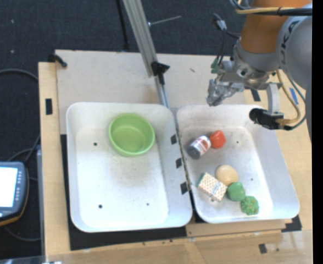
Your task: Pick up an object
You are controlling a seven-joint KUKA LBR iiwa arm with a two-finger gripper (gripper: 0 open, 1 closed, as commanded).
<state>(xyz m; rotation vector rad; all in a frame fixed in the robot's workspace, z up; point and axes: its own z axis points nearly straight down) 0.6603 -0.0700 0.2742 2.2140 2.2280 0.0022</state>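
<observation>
nothing has been lifted yet, as far as the view shows: the grey two-finger gripper [216, 95] hangs above the far rim of the right shallow white plastic bin [271, 164], and no object sits between its fingers. whether the jaws are spread or closed i cannot tell from this angle.

all the candidate objects lie in that right bin. a small cylindrical can with a silver end and a red and white label [199, 146] lies on its side, touching a smooth red-orange rounded piece [218, 139]. nearer the front sit a pale yellow, matte, egg-like lump [227, 174], a boxy carton with a patterned paper wrap [212, 187], a glossy green rounded piece [236, 191] and a knobbly green ball, broccoli-like in texture [250, 205], packed close together.

the left shallow white plastic bin [90, 202] holds a lime-green round plastic bowl [131, 135], upright and smooth-walled.

choosing, descending, closing and lifting all appear to remain.
</observation>
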